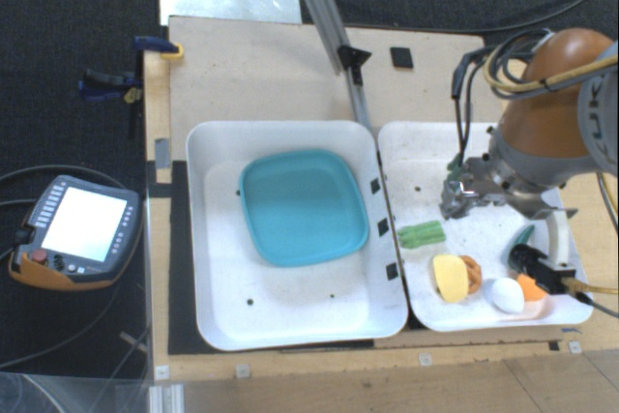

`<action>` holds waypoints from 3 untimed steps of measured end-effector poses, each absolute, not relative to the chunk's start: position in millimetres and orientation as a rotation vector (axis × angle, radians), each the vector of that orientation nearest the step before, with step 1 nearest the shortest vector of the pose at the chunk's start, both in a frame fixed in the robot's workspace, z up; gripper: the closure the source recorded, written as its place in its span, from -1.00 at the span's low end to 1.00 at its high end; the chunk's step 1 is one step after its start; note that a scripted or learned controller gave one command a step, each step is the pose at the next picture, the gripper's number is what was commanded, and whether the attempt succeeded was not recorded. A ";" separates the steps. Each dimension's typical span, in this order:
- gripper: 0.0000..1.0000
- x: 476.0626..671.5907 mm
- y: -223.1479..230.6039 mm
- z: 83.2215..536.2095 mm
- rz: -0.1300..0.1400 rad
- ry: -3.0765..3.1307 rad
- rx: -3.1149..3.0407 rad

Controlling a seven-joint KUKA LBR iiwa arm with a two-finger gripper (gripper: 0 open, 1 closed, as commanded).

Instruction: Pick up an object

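Beneath me a tan bench bears two white bins. My arm bends in from the right, gripper low over the right bin; finger spread I cannot tell. Green block, yellow piece and white egg lie there; the left bin holds a teal plate.

The desk presents a matt, pale wood-like board surface. Both bins appear as smooth white plastic with a slight sheen. The teal plate looks like smooth plastic — satin, lightly reflective. The white egg has a glossy finish. The arm's orange band is glossy — highlights visible.
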State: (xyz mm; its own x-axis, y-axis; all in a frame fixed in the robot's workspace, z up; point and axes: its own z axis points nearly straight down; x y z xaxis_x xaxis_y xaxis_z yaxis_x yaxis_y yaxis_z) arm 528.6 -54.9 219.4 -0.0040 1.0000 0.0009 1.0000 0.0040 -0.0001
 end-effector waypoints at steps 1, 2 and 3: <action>1.00 520.1 -6.7 232.0 -0.003 -2.227 -2.216; 1.00 511.6 37.8 238.9 -0.002 -2.226 -2.216; 1.00 511.0 87.0 229.2 -0.001 -2.226 -2.216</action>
